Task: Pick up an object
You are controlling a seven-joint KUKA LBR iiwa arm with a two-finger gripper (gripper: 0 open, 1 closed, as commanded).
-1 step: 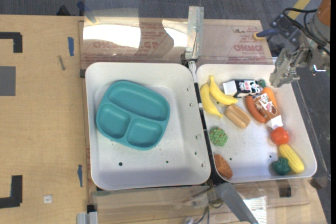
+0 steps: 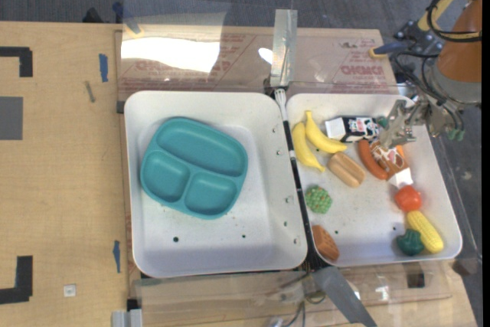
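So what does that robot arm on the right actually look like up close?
The arm has an orange band over a grey body, with black cables looping above it. It ends in a slim, pale metallic pincer, with thin wires running along the wrist.

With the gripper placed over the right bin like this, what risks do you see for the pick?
1. The gripper hangs over a tight cluster: the orange hot dog toy lies against the black-and-white carton, so the fingers may catch two things or push one aside.
2. The toys there are rounded and could slip out.
3. The cluster sits near the right bin back wall, leaving little room.
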